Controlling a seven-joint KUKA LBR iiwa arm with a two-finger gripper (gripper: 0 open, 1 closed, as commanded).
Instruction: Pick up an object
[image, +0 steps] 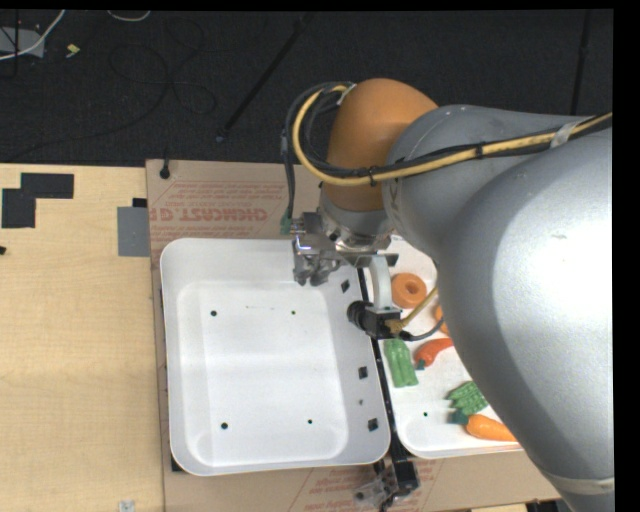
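Observation:
My gripper (316, 262) hangs over the far right corner of the left white bin (176, 350), close to the wall between the two bins. Nothing shows in its grasp. The right bin (432, 446) holds several small toys: an orange ring (408, 290), a red-orange pepper-like piece (433, 352), a green block (400, 364), a green leafy piece (465, 397) and an orange carrot (489, 429). All of them lie to the right of the gripper, apart from it. The big grey arm covers much of the right bin.
A black fitting (366, 316) with a cable hangs from the arm over the divider between the bins. Brown cardboard (215, 200) lies under the bins. A pale wooden benchtop (70, 330) stretches away to the left.

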